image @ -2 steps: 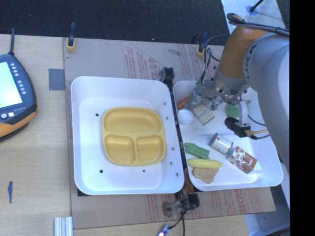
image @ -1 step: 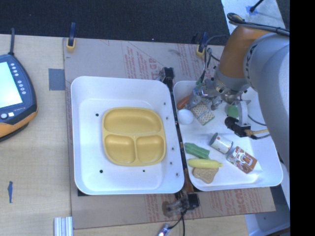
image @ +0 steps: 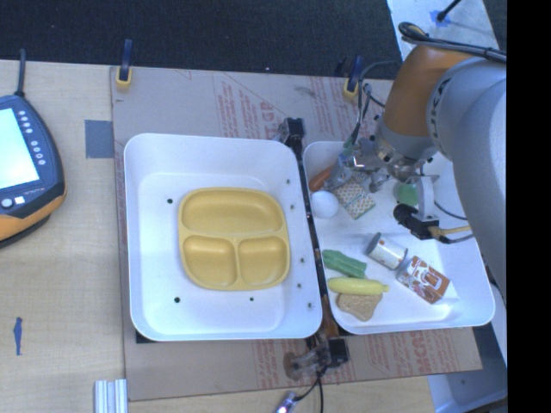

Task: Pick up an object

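A pale wooden worktop (image: 60, 317) fills the frame, with a sheet of printed cardboard (image: 215, 101) laid over its middle and two shallow white bins side by side on it. Nearest, at the lower edge of the right bin (image: 469, 312), lie a slice of toast (image: 355, 305) and, touching its upper edge, a yellow banana-like piece (image: 355, 287); just above that sits a green bean-shaped piece (image: 344, 262). To their right lie a small orange packet (image: 424, 280) and a little bottle (image: 386, 251) on its side. The left bin (image: 146, 231) holds a yellow divided plate (image: 232, 237) at its centre. Further up the right bin, a white ball (image: 325, 204) rests near the shared wall, a checked packet (image: 355, 199) just beside it and an orange carrot-like piece (image: 320, 179) above. The gripper (image: 366, 169) hangs over this upper corner, close above the checked packet; whether it grips anything cannot be told. A grey and orange handheld pendant (image: 21, 166) lies at far left.
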Controlling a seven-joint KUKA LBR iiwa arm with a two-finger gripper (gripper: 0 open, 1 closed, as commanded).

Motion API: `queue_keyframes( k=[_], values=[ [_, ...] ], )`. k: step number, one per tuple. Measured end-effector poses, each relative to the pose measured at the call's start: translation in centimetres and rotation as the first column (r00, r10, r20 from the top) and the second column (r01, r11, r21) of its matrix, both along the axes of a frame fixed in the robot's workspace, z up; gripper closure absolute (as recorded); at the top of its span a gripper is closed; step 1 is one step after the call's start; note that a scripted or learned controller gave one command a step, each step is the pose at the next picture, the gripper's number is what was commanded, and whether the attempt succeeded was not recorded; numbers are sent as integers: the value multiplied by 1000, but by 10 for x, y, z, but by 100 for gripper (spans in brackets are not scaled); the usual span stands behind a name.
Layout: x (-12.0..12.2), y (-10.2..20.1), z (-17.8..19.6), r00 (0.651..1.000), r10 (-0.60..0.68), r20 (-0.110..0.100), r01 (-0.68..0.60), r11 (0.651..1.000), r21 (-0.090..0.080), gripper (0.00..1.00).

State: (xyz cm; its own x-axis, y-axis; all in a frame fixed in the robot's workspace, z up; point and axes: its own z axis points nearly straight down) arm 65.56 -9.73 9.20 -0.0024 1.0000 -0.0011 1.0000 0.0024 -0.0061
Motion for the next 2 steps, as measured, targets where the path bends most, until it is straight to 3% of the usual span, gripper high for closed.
queue_keyframes(
  k=[2],
  values=[
    [0,1,0,1000,2,-1,-2,1000,-1,0]
  ],
)
